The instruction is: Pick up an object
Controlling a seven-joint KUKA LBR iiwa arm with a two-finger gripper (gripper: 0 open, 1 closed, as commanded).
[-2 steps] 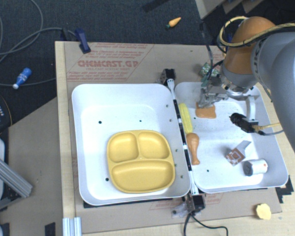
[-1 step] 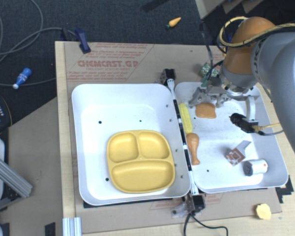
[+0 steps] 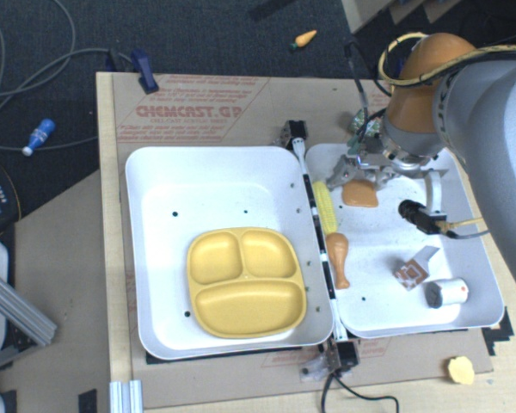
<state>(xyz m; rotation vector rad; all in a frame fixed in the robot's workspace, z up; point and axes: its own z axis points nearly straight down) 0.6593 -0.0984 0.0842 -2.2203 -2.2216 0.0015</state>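
My gripper (image 3: 361, 177) hangs low over the back left part of the right bin (image 3: 482, 312), open, its fingers spread to either side of a tan, bread-like piece (image 3: 359, 197) lying just below them. Nothing is lifted. A yellow corn cob (image 3: 325, 206) lies along that bin's left wall, with an orange-brown drumstick (image 3: 337, 258) in front of it. Toward the front right are a small brown and grey piece (image 3: 410, 272) and a white cylinder with a grey end (image 3: 445, 292).
The left bin (image 3: 155, 188) holds a yellow divided plate (image 3: 245, 280). A yellow lump (image 3: 460, 370) sits on the bench at the front right, outside the bins. A blue clamp (image 3: 144, 71) is at the board's back left corner.
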